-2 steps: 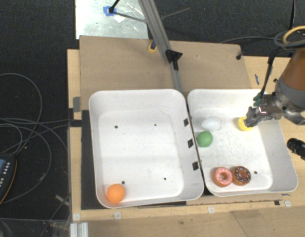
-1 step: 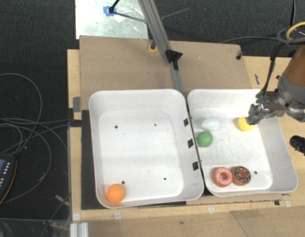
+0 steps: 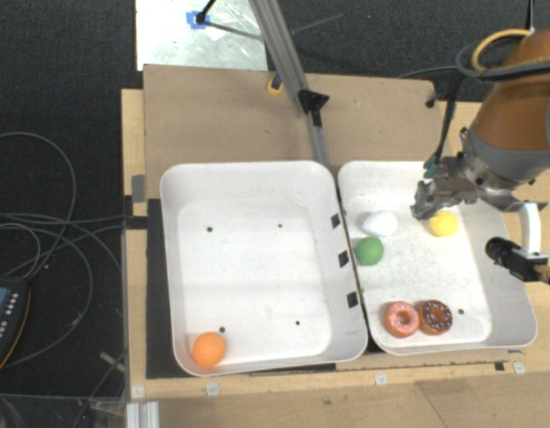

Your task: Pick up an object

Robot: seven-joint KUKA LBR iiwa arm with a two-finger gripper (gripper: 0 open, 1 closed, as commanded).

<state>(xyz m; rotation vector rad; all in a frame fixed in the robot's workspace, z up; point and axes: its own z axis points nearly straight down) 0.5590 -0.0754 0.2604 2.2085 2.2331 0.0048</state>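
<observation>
In the right bin (image 3: 497,324) lie a yellow ball (image 3: 444,225), a white ball (image 3: 378,224), a green ball (image 3: 369,251), a pink donut (image 3: 401,318) and a brown sprinkled donut (image 3: 435,316). An orange ball (image 3: 208,349) rests in the near left corner of the left bin (image 3: 248,266). My gripper (image 3: 428,201) hangs over the right bin's far part, just left of and above the yellow ball, close to touching it. Nothing shows between its fingers.
A grey pole (image 3: 288,52) slants across the bench from the top toward the gap between the bins. Black clips (image 3: 344,259) sit along the bins' shared wall. Cables and a pendant (image 3: 3,315) lie on the floor at left.
</observation>
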